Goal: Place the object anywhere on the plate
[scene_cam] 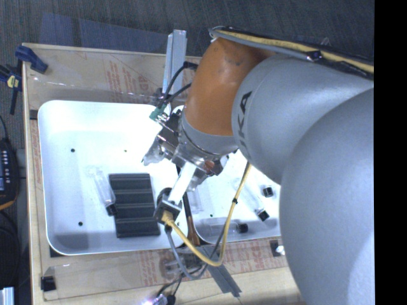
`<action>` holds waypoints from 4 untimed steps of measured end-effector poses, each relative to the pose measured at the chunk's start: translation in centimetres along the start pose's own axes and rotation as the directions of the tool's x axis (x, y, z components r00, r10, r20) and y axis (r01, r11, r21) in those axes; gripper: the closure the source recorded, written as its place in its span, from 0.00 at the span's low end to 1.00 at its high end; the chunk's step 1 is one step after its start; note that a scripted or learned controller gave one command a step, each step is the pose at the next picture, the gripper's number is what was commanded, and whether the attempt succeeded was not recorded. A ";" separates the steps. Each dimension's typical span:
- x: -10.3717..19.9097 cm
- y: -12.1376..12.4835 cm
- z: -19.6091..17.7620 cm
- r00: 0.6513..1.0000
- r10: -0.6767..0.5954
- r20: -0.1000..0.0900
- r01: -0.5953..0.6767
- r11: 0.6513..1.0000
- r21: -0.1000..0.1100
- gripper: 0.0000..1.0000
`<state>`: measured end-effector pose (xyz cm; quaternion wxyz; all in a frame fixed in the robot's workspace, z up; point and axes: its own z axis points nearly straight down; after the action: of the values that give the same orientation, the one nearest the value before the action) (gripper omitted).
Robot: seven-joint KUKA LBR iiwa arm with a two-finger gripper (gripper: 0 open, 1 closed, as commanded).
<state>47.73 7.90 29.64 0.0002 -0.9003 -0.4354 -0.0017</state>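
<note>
Bench with two shallow white bins side by side, left bin [48,170] and right bin [210,239], viewed from above at a slant, with grey arm [305,138] and orange band [219,88] reaching in from the right. Gripper [166,146] poised above the right-hand part of the left bin, close to the divide between the bins; whether spread or pressed together cannot be told, the wrist masking it. Likeliest candidate for the task's thing: black ribbed block [133,205], lying flat on the left bin's floor toward its near right corner, just beside and below the gripper, apparently untouched. Just left of the block, a small clear item [102,184], too faint to identify. In the right bin, a few small black pieces [267,192], well apart from the block. Which item serves as the plate: not determinable here. Progress, as a judgement only: early stage, with pickup not yet confirmed, and transfer and release onto the plate left to do. Writing: dark capital letters on the grey arm housing [245,112], partly turned away, probably part of the maker's name but not readable in full; red print on the brown board [95,75] under the bins, too small to read; no label legible on the block or the bins.
</note>
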 end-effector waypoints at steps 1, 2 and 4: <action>3.9 -3.5 14.1 0.992 0.126 0.009 -0.126 0.992 0.007 0.00; -1.9 1.4 4.5 0.992 0.124 0.003 -0.124 0.992 0.002 0.00; 5.1 -4.4 9.9 0.917 0.399 0.011 -0.400 0.917 0.005 1.00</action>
<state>47.45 14.63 19.73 0.0016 -0.9701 -0.2425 0.0044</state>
